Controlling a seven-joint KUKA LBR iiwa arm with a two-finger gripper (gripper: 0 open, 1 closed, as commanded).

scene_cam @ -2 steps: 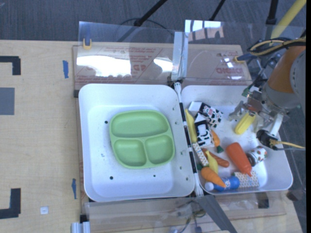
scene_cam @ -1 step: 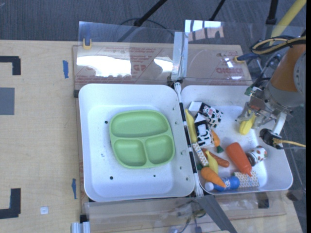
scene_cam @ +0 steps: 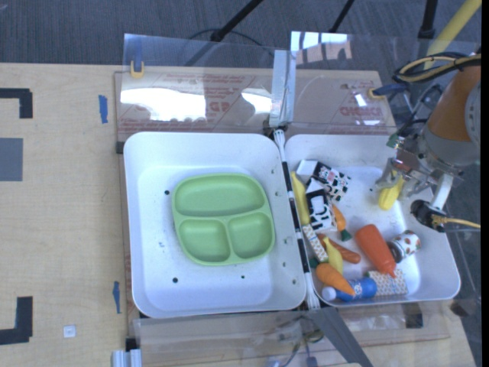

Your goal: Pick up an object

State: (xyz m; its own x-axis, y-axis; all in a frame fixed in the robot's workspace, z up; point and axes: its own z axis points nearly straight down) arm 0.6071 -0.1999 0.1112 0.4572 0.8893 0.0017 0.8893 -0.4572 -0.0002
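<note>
I've got the arm [scene_cam: 451, 117] reaching in from the right, its orange band showing above the wrist, and the gripper [scene_cam: 397, 176] is low over the right bin [scene_cam: 443, 281], near its back right part. There's a yellow object [scene_cam: 389, 196] right at the fingertips, standing nearly upright, its upper end up among the gripper's metal parts. Whether it's truly pinched between them or just sitting against them, I can't tell from this slant, and I can't judge how wide the gripper stands either.

The other toys lie clear of the gripper, toward the bin's left and front: a black-and-white cow-patterned piece [scene_cam: 330, 182] by the divider, an orange carrot-like piece [scene_cam: 376, 248] in the middle, a small round white-and-brown thing [scene_cam: 407, 244] just beside it, and a blue-and-white piece [scene_cam: 365, 288] at the front edge.

In the left bin [scene_cam: 145, 167], a green divided plate [scene_cam: 224, 219] sits centred, well apart from the gripper.
</note>
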